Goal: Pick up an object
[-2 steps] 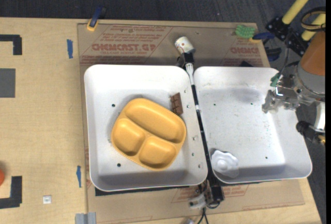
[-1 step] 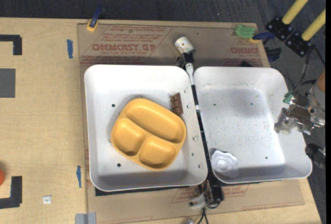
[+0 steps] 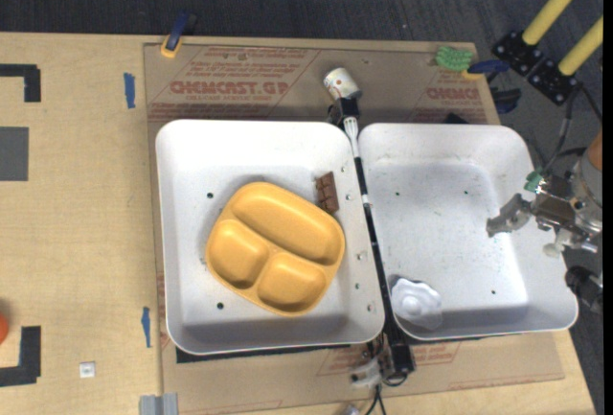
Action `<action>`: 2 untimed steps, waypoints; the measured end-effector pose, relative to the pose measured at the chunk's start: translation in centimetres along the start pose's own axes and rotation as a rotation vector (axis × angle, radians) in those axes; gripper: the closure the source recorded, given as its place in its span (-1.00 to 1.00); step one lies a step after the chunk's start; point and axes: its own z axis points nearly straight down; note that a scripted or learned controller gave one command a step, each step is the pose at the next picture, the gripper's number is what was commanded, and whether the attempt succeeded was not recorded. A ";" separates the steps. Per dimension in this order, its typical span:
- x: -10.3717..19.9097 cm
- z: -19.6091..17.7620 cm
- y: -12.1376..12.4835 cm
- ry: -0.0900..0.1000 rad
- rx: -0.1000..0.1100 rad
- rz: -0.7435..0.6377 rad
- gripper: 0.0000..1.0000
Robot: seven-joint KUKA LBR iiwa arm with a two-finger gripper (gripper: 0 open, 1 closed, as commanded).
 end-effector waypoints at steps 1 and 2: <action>0.4 11.8 -0.2 0.000 -0.002 -0.283 -1.00; 4.2 11.7 4.3 0.000 -0.005 -0.290 -1.00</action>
